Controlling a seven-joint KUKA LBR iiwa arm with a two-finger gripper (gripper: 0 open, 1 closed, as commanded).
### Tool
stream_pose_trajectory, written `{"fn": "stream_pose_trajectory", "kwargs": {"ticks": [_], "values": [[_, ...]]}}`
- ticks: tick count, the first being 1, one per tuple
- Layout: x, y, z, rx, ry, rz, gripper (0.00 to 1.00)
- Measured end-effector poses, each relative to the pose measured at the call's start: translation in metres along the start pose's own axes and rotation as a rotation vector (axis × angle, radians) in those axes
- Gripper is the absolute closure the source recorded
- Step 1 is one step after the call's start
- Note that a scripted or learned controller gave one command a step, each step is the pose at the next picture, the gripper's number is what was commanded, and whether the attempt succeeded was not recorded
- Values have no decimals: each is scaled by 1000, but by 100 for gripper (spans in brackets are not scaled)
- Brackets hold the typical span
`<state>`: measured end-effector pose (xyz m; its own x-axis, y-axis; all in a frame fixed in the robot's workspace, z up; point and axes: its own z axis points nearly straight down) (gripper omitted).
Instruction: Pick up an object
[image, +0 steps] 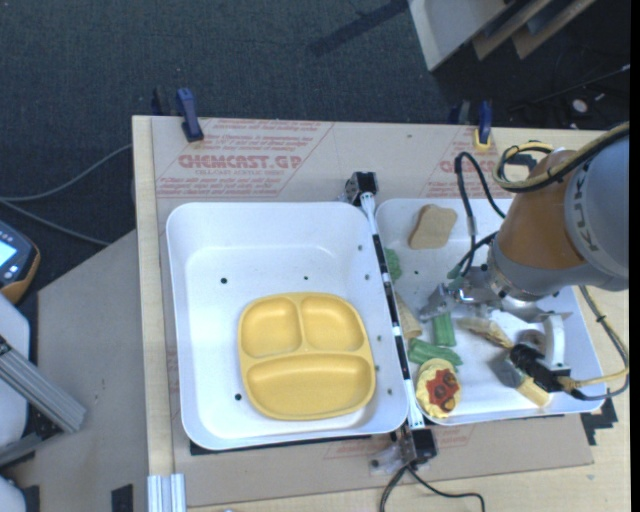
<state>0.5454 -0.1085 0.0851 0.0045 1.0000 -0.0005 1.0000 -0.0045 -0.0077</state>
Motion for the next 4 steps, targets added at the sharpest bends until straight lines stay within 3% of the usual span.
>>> {"fn": "stream_pose_trajectory", "kwargs": {"ticks": [1, 2, 3, 4], "values": [[4, 2, -16, -9, 0, -3, 100], [78, 28, -105, -18, 1, -13, 100], [73, 26, -100, -8, 1, -5, 0], [3, 90, 4, -12, -4, -1, 0]]}}
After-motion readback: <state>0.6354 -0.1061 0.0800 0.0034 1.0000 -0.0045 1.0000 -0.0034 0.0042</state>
